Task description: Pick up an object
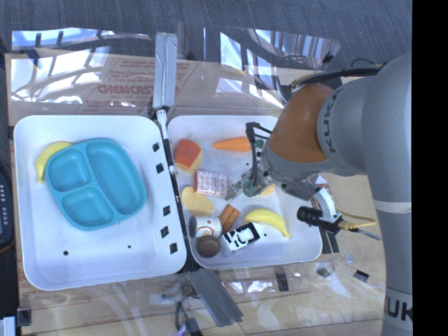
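Clutter fills the right bin [297, 252] in the camera view, so we lower the gripper [253, 185] among it beside the yellow banana [269, 220]. Nothing sits visibly between its jaws, and we cannot tell their spread. The blue divided plate [96, 183] occupies the left bin [31, 257].

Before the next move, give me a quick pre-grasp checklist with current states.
1. Claw over the right bin, above the clutter: ok.
2. Object between the claw's tips: cannot tell, wrist blocks the view.
3. Candidates close by: pink wrapped packet and yellow banana lie near the claw: ok.
4. Crowding: orange block, small can and brown ball sit packed together: not ok for a clean pick.
5. Orange carrot lies apart near the far wall: ok.
6. Left bin holds the blue divided tray: ok.
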Controlling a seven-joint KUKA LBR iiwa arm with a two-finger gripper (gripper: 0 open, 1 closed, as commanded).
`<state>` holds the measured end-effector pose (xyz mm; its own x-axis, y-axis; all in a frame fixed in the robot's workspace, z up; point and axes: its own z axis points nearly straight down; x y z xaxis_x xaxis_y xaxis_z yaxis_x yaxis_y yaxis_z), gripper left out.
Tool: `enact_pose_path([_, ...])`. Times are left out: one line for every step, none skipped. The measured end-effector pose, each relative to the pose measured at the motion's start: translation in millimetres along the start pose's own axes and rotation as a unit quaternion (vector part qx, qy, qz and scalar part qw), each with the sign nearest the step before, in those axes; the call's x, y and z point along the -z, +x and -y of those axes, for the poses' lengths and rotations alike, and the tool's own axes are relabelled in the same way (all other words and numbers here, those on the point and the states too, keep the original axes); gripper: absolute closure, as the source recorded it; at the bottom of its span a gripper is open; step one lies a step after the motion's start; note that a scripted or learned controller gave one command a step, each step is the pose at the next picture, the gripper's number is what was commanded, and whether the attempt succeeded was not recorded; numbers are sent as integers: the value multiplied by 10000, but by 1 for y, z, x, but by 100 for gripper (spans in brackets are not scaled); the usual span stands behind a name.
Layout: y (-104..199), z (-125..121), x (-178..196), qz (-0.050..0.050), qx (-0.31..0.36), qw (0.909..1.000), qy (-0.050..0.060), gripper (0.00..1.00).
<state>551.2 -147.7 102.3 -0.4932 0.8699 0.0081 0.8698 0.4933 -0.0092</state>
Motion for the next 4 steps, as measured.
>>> enact_pose_path([-34,-9,-12,1,-4050,9143,-37,100])
enact_pose_path([-34,-10,-12,-1,-4048,9144,-44,0])
enact_pose_path([47,37,-13,-2,-3772,9261,-32,0])
enact_pose_path([46,37,-7,-3,-3758,9267,-8,100])
